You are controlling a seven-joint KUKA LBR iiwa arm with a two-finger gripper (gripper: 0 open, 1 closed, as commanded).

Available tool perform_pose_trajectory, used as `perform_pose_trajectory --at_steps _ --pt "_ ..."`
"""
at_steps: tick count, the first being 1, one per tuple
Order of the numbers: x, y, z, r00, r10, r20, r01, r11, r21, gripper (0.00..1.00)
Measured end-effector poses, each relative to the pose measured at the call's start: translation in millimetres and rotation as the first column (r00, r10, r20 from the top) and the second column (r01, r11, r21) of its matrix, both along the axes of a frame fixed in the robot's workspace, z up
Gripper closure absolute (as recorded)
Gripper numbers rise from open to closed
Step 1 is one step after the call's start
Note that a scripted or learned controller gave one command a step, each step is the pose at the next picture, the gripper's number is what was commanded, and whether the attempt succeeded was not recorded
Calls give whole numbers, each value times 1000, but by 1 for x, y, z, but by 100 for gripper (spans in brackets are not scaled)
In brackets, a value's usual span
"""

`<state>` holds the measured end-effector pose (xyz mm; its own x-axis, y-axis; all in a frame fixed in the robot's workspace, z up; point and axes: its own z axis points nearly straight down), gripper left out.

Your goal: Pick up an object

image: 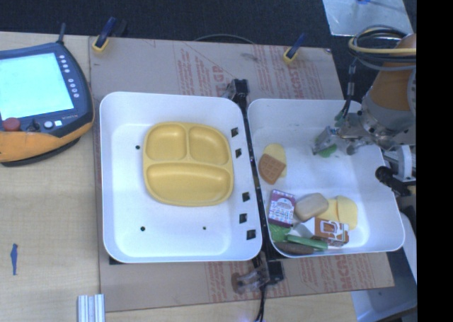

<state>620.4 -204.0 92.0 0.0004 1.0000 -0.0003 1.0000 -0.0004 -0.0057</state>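
A wooden counter (49, 243) covered by a brown cardboard sheet (212, 73) carries two shallow white bins side by side, with dark carpet beyond its far edge.

In the right bin (368, 172) the loose things lie mostly along the near wall. A small purple-and-white carton (281, 207) sits near the dividing wall, touching a tan rounded bread-like piece (311, 206) on its right. Right of that are a pale yellow wedge-like block (342, 211) and an orange-and-white packet (331, 231) just in front of it. A green strip (301, 240) and a dark brown stick-shaped item (301, 248) lie against the near wall. Apart from this crowd, farther back and near the divider, a yellow-and-brown toast-like piece (272, 163) lies alone.

The pincer (333, 142) is low over the far right part of that bin, well apart from the near cluster; something small and green shows at its tip, but I cannot tell whether the fingers are clenched or released. The grey arm with its orange band (389, 87) comes in from the right.

The left bin (120, 172) holds a yellow three-compartment plastic plate (188, 165). At the far left a teach pendant with a bright screen (39, 98) rests on the counter.
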Motion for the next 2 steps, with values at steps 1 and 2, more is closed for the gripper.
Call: perform_pose_trajectory --at_steps 1,2 --pt "29 33 1 1000 6 6 -6 1000 0 0" --pt "29 31 12 1000 9 3 -9 1000 -1 100"
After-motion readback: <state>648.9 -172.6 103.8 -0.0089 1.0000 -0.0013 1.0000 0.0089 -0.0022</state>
